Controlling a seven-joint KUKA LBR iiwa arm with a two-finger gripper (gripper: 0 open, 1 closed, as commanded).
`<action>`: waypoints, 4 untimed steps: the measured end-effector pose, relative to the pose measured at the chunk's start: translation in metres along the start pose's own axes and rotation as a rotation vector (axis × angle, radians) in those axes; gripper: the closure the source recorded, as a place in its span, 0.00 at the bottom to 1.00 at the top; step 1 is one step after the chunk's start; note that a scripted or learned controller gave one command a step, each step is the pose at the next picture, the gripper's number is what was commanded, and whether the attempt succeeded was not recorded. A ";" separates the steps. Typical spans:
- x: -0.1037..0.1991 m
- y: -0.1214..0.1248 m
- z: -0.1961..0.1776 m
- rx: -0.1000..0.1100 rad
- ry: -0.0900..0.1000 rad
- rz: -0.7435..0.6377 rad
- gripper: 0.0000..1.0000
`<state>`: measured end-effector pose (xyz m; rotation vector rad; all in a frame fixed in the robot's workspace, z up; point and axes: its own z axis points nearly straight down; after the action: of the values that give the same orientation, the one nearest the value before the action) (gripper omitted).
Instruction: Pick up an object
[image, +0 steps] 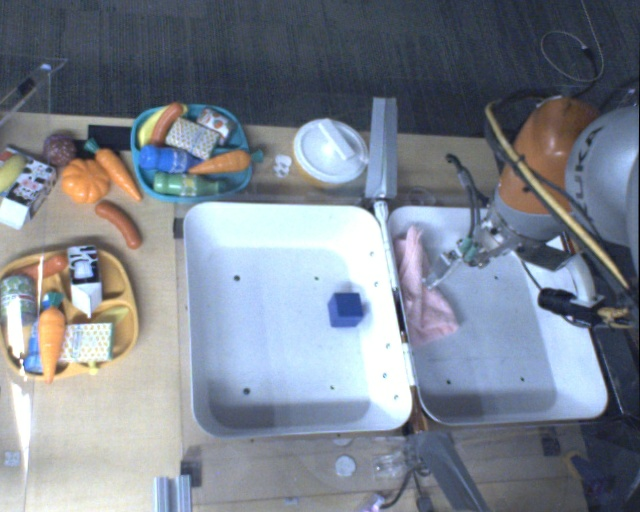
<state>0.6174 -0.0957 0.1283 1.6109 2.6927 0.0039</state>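
A small blue cube (346, 308) lies near the middle of the left bin (220, 250), a little right of centre. A crumpled pink cloth (424, 296) lies along the left wall of the right bin (520, 380). My gripper (438, 273) reaches in from the right, low over the right bin. Its tip is at the cloth's upper right edge, and contact is unclear. The orange-banded wrist sits above the bin's far right corner.
Beyond the bins stand a blue bowl of toy food (190, 150) and a white lidded tub (331, 150). At far left a yellow plate (122, 322) holds more toy food, with loose toy vegetables (100, 180) on the bench behind it. A grey post (379, 150) rises between the bins.
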 end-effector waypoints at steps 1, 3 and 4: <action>0.011 -0.017 0.036 -0.011 -0.007 -0.004 0.00; -0.004 -0.014 0.036 -0.011 -0.007 -0.057 0.00; -0.079 -0.031 0.037 -0.009 -0.007 0.326 0.00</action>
<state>0.6272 -0.1798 0.0914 2.0206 2.3874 0.0110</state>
